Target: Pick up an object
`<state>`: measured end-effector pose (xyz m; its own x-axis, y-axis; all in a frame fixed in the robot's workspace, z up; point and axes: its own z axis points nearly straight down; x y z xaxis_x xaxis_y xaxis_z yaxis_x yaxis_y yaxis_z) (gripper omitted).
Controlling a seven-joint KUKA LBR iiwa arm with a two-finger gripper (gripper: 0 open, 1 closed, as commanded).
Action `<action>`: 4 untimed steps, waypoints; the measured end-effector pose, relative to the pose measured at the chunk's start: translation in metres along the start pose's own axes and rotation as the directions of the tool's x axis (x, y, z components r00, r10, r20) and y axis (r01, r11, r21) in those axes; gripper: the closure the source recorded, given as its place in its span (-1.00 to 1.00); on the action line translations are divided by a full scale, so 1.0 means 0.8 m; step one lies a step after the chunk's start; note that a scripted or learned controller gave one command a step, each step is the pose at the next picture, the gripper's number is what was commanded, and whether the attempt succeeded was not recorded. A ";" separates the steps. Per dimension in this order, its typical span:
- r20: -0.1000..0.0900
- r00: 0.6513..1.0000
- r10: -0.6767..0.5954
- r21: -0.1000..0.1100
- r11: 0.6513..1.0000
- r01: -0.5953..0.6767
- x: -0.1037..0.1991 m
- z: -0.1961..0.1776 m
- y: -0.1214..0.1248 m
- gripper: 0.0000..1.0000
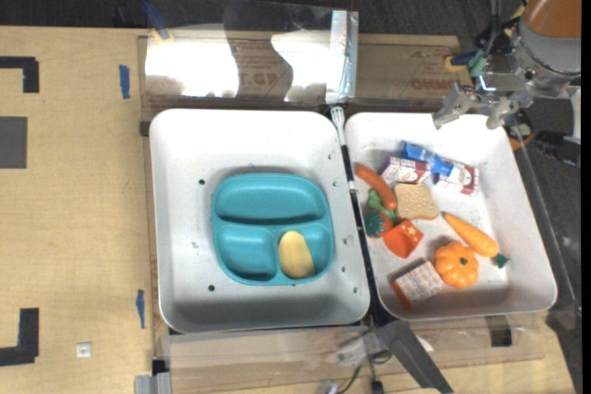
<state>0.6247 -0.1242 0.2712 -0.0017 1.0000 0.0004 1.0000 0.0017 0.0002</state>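
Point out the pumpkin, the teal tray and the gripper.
pumpkin [457, 265], camera view, middle of its orange body.
teal tray [268, 197], camera view, bare floor of its long top compartment.
gripper [476, 112], camera view, midway between its fingertips.

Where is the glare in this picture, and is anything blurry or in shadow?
In the camera view, strong glare washes out the clear panel behind the bins; the left bin has a bright sheen on its rim. The gripper at upper right looks slightly soft. The toy food, like the pumpkin, stays fairly sharp, with soft shadows under the teal tray.
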 end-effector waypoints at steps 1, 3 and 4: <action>0.000 0.996 0.086 0.011 0.996 -0.086 0.005 0.167 -0.050 -1.00; 0.003 0.998 0.069 -0.016 0.998 -0.069 -0.040 0.223 -0.008 -1.00; 0.005 1.000 -0.016 -0.015 1.000 0.016 -0.031 0.222 -0.006 -1.00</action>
<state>0.6200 -0.1486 0.0932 -0.0175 0.9998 -0.0050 0.9997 0.0176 0.0150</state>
